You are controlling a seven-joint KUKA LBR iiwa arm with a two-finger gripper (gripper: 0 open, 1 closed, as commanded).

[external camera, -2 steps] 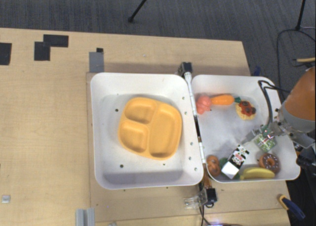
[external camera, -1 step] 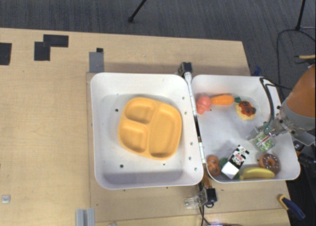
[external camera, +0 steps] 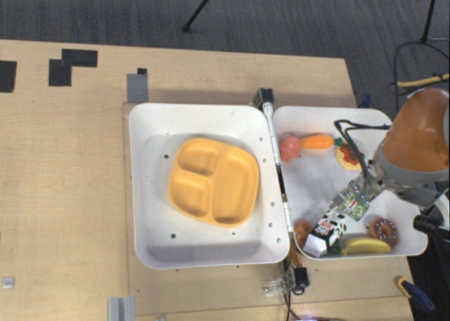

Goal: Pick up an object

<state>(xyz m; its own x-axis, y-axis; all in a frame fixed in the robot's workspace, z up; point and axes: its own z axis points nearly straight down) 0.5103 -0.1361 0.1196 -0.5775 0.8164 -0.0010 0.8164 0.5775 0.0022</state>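
The pincer (external camera: 325,232) reaches low into the right bin's (external camera: 309,179) near corner, beside a banana (external camera: 365,246) and doughnut (external camera: 384,228); whether it grips anything I cannot tell. The toys crowd that corner, likely why it dives there, while the yellow plate (external camera: 213,180) sits alone in the left bin (external camera: 151,172).

My arm (external camera: 420,145) runs off the right edge, so its upper part is cut away. Down by the banana (external camera: 365,246), my gripper (external camera: 318,242) is too small and cluttered to read; whether anything sits in it I cannot tell. Left of the banana, a brown thing (external camera: 303,230) is half hidden behind the gripper. Above the banana, a yellow item (external camera: 347,156) lies partly under my cables.
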